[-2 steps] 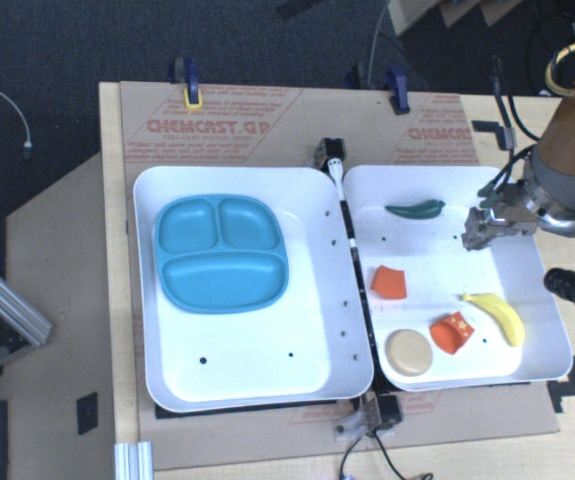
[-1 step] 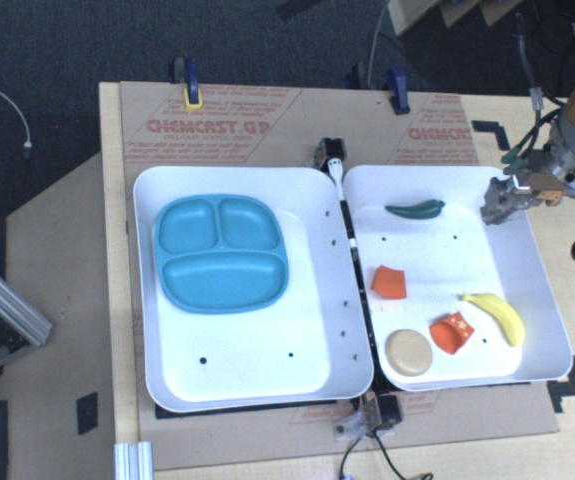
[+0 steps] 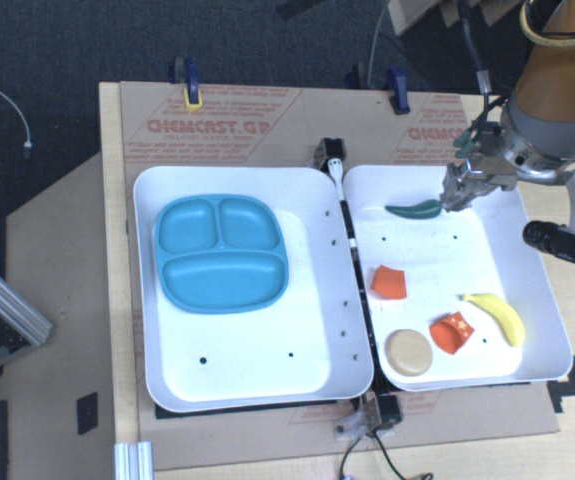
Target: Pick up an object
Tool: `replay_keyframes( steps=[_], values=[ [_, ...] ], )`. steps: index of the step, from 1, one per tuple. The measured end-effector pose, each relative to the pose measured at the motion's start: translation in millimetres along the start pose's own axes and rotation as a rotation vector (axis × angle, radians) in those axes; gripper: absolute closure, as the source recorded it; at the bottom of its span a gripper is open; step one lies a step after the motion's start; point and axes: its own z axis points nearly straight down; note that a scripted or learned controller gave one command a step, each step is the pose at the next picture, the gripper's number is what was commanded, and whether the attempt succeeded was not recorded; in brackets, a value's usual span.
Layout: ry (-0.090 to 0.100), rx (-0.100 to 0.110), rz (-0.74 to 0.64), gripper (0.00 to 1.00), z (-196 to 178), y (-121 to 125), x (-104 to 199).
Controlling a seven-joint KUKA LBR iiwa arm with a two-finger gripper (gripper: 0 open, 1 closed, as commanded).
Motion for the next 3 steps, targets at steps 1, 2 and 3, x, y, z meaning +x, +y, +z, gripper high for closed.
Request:
replay_keyframes(
  steps=[1, 2, 3],
  values=[
    [0.001, 0.006, 0.002, 1.00, 11, 6, 56],
    [0.000, 0.002, 0.002, 1.00, 25, 24, 113],
    [0.000, 0.002, 0.003, 1.00, 39, 36, 164]
  ],
)
